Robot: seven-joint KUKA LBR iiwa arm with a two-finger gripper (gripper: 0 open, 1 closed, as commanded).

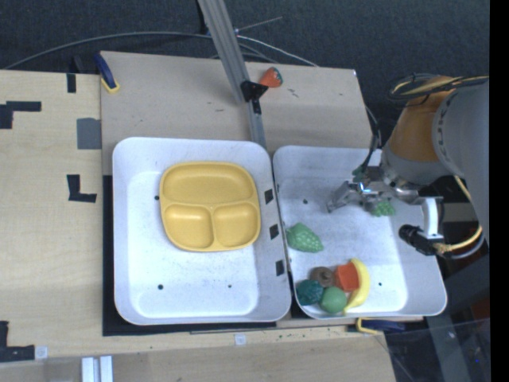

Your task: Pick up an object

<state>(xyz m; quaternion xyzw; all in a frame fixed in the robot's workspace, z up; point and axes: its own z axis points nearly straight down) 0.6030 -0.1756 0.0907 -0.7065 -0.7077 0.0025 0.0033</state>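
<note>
A robotics lab test station, not a home or a kitchen.

An industrial arm (445, 134), grey with an orange band, reaches over a plywood worktop (191, 94) that carries two shallow white bins side by side: the left bin (127, 237) and the right bin (413, 293). Black tape marks (75, 188) sit on the adjoining pale board, a metal pole (223, 34) rises from a clamp at the back edge, and loose cables (143, 38) trail across the dark carpeted floor (382, 22). The contents look like props (a yellow compartment tray (211, 205) and plastic toy food (338, 285)), the kind of stand-ins used for grasping trials.
</note>
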